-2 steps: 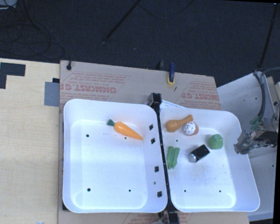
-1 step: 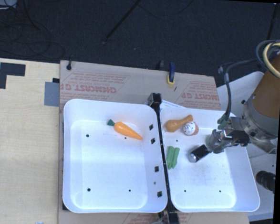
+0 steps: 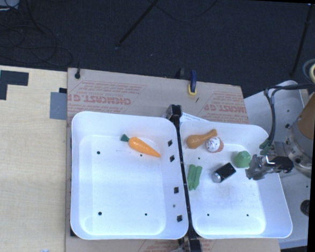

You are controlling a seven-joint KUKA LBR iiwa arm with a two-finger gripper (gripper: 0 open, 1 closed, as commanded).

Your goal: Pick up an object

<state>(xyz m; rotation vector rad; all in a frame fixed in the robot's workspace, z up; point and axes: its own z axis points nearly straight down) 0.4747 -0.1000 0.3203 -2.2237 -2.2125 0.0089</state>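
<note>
Your left bin (image 3: 81,220) holds just the carrot (image 3: 141,145); your right bin (image 3: 269,225) carries a chicken drumstick (image 3: 201,139), green pods (image 3: 194,176), a green ball (image 3: 242,159), a black cylinder (image 3: 224,172) and a speckled ball (image 3: 215,145). The gripper (image 3: 255,168) hovers just right of the green ball at the bin's right side, and you can't tell its grip from here.

Around the small black cylinder (image 3: 224,172), the right white bin (image 3: 280,223) is crowded: a green ball (image 3: 242,159) and tan drumstick (image 3: 201,139) just above, green ridged pieces (image 3: 194,176) left. Below it, the floor lies open.
</note>
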